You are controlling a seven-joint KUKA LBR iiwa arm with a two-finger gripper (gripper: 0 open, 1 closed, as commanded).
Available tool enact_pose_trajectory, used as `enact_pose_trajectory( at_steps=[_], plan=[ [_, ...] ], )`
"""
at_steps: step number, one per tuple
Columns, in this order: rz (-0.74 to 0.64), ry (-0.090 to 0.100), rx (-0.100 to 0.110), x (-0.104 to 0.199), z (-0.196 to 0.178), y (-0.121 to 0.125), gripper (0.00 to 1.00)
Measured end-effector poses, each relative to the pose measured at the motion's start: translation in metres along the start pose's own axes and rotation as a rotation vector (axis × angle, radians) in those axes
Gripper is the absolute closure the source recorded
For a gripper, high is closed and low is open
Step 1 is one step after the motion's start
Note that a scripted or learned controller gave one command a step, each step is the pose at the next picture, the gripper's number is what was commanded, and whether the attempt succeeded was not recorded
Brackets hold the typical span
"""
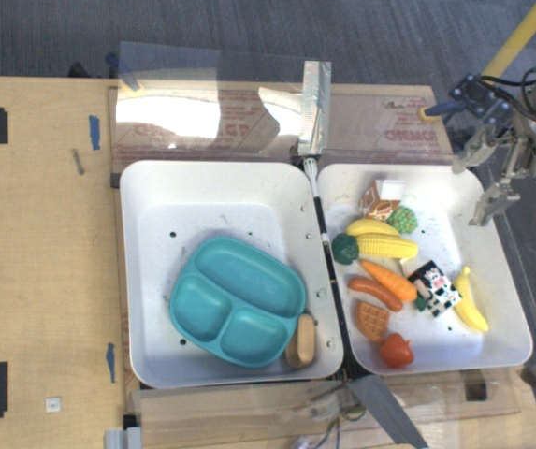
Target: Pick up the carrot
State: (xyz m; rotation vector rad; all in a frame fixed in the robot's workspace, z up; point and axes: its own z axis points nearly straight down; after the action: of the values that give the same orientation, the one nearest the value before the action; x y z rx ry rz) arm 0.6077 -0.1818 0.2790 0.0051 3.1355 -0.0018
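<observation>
**Carrot in right bin, gripper off to upper right**

You see the carrot [388, 280] lying at a slant in the middle of the right bin [506, 299], orange, amid a cluster of toy food. The corn [385, 246] sits just above it, the sausage [376, 294] just below and left, touching or nearly so. A green item [345, 248] lies near the carrot's upper left end; the black-and-white block [435, 287] is just to its right, and the banana [470, 303] further right. A waffle [373, 320] and tomato [397, 351] lie below.

The gripper [489, 199] hangs at the bin's upper right corner, well apart from the carrot. It grasps nothing; how wide it stands you cannot tell.

The left bin [146, 251] bears a teal tray [238, 299] with a tan piece [301, 340] beside it.
</observation>
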Motion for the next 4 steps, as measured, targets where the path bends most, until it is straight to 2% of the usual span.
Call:
enact_pose_trajectory(
  at_steps=[1,2,3,4],
  plan=[
    [0.019,0.010,-0.007,0.048,0.081,0.131,0.00],
    [0.027,0.006,-0.001,0.117,0.094,0.129,0.00],
    [0.052,-0.011,0.000,0.059,0.189,0.079,0.00],
    [0.014,-0.004,0.001,0.062,0.189,0.088,0.00]
  ],
)
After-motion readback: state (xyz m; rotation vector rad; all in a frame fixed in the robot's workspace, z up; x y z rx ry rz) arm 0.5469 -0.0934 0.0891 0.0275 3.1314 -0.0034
